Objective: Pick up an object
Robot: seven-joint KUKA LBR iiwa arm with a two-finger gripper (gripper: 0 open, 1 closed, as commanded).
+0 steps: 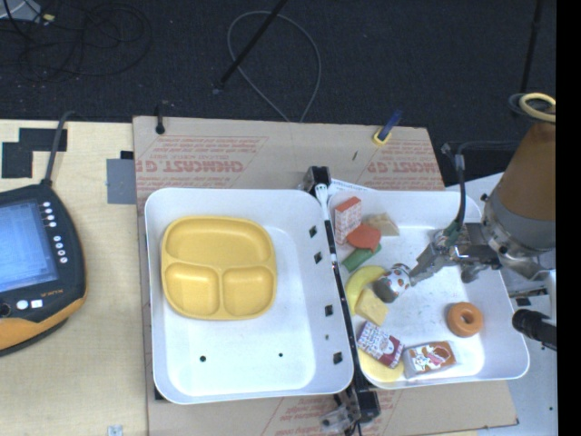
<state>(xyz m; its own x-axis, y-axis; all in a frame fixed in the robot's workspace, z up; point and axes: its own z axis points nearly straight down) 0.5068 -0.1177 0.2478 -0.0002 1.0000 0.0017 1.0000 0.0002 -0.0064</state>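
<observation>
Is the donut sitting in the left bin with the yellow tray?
No, the donut lies in the right bin, while the yellow tray is in the left bin.

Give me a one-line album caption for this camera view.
Robot gripper reaches among toy foods in the right bin, near a banana; yellow tray sits in the left bin.

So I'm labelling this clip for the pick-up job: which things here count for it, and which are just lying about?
For the job:
gripper, over the right bin
banana
donut
red carton
two snack packets

Lying about:
yellow divided tray in the left bin
control pendant
cardboard sheet
</observation>
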